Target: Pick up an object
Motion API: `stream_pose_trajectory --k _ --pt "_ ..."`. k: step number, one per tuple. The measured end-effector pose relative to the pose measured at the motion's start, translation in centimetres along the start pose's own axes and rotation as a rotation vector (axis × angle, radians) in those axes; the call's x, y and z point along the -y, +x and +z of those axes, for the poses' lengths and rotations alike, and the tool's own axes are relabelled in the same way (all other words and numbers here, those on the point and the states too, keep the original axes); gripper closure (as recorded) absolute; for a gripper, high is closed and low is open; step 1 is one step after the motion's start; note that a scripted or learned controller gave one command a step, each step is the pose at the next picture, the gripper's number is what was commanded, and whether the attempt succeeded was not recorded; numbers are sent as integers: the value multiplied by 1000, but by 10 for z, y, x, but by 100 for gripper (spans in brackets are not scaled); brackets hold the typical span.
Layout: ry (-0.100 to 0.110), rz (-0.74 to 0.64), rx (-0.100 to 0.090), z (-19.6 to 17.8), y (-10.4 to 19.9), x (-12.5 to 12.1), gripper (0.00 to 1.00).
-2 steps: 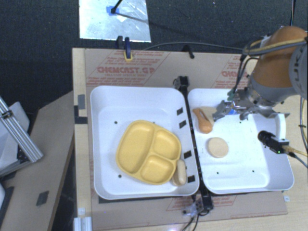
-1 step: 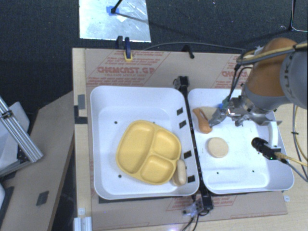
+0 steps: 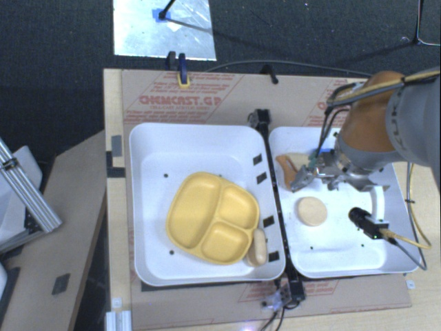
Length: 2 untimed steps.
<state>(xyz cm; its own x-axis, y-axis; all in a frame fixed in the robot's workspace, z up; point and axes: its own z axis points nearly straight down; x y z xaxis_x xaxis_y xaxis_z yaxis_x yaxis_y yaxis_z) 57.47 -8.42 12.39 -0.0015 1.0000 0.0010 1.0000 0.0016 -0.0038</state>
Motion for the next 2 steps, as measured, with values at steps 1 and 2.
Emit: stream_pose_trajectory --k 1,2 --pt "-1 0 0 42 0 0 0" --pt "-7 0 1 28 0 -2 100"
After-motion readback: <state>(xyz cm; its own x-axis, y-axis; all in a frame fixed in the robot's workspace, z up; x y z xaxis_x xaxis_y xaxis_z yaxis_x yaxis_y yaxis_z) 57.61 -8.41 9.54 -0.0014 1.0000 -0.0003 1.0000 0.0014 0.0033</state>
